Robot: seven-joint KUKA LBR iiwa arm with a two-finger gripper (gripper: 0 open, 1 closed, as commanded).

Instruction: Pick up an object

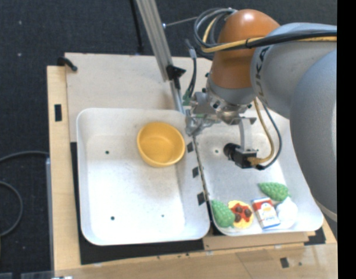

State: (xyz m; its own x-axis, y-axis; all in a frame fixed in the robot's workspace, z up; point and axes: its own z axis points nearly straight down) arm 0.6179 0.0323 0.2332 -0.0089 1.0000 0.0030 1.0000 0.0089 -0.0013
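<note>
A yellow bowl (160, 143) sits upright in the left bin (102, 185), close to its right wall. Small items lie in the near corner of the right bin (224, 173): a green piece (223, 214), a yellow and red piece (241, 212), a red and white box (266, 213), a white lump (287, 210) and another green piece (273, 189). My gripper (195, 122) hangs over the divider between the bins at their far end, just right of the bowl. The wrist hides how it stands.
A metal post (157, 36) slants up from behind the bins, beside the gripper. A black connector on a cable (240, 154) hangs over the right bin. The arm's grey bulk (305, 86) covers the right bin's far right part.
</note>
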